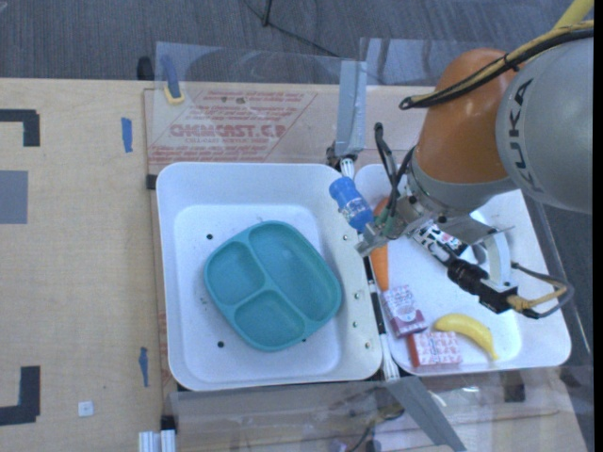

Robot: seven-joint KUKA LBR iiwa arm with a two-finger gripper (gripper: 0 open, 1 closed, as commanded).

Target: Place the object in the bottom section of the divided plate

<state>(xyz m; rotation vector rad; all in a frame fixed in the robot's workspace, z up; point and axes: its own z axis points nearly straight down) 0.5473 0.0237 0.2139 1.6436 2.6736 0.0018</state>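
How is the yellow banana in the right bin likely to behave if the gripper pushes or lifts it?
The banana looks like smooth plastic, so probably light, stiff and somewhat slippery. Its curved shape suggests it may pivot or rock when pushed rather than slide straight.

Pale wooden bench (75,281) below dark grey floor (113,8).

The grey arm (556,111) is extended in from the right, its orange band (462,111) uppermost (cables are draped over it), and the end effector (369,241) is pointed down-left.
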